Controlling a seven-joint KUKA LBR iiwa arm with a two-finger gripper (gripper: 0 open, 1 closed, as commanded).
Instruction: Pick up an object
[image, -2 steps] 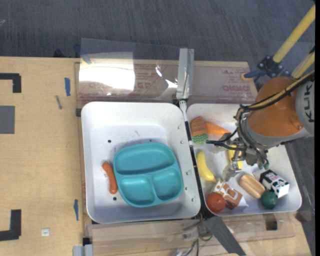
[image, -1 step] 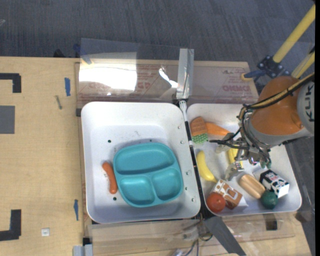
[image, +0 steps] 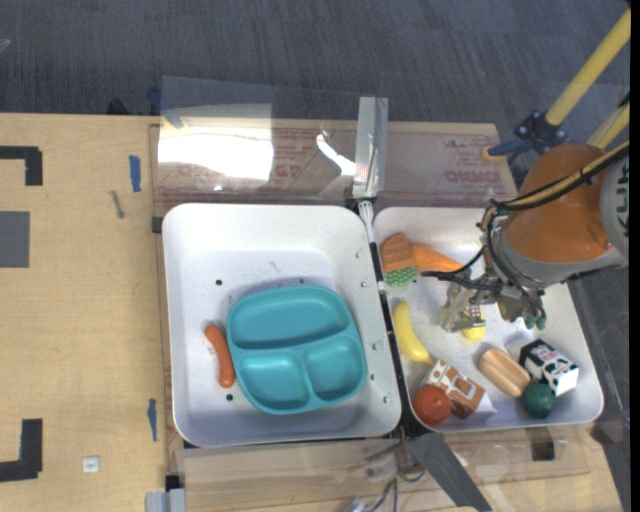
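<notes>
White right bin (image: 590, 395) crowded with toys; grey arm (image: 560, 215) hanging over it. End effector (image: 470, 305) low by the banana (image: 409, 333), just left, long axis running up-down. Grip state: cannot tell.

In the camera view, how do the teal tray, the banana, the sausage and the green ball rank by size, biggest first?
1. Teal tray, by far the largest.
2. Banana and sausage: about equal in length, too close to rank.
3. Green ball, smallest.

tray (image: 296, 347) in left bin (image: 190, 240) (sausage (image: 220, 354) beside, seemingly)
</notes>
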